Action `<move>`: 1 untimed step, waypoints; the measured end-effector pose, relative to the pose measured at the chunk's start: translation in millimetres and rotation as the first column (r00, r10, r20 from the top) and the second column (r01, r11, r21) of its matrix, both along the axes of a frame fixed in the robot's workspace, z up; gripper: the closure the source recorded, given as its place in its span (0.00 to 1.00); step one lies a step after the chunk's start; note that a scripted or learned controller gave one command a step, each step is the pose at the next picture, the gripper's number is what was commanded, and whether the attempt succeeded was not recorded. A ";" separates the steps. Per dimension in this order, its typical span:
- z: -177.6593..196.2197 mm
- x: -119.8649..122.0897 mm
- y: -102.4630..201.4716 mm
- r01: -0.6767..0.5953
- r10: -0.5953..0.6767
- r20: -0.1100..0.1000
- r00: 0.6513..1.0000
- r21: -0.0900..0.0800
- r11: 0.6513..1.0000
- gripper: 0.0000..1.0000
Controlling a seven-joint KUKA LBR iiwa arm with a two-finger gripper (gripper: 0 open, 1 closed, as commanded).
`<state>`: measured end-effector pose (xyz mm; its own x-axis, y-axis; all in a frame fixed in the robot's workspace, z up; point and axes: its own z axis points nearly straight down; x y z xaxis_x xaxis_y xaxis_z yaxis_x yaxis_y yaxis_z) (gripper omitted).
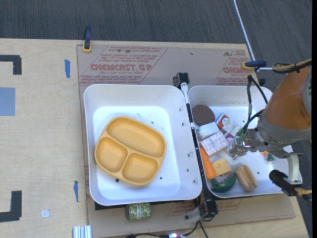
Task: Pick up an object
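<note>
Reaching in from the right, the grey arm with its orange band [292, 100] hangs over the right-hand shallow white bin [257, 190], wrist bent down so the two-finger gripper [241, 147] sits low among the clutter near the bin's middle. Whether that gripper is parted or closed, I cannot tell; the metal tip is too small and busy to read, and nothing is plainly held.

Just left of the gripper lies the likeliest target, a small white printed carton [214, 144], touching a second packet with red print [227, 125] that lies farther from the camera. Both look light, stiff-sided and a little slick, so a pinch across the narrow sides should hold; squeezing hard would probably dent them.

Nearer the camera than the carton sit a yellow block [221, 166], a tan bread-roll-shaped toy [245, 177] and a green round piece [224, 183]; the roll looks rounded and apt to slip. A brown disc [203, 114] lies farther from the camera than the carton, flat and hard to get under.

Well left of the carton, the other white bin [94, 103] holds a yellow three-compartment plastic plate [130, 150].
</note>
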<state>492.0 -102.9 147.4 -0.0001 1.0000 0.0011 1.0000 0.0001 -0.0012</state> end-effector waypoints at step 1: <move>37.7 3.0 51.8 -0.001 0.001 0.004 1.000 -0.001 1.000 1.00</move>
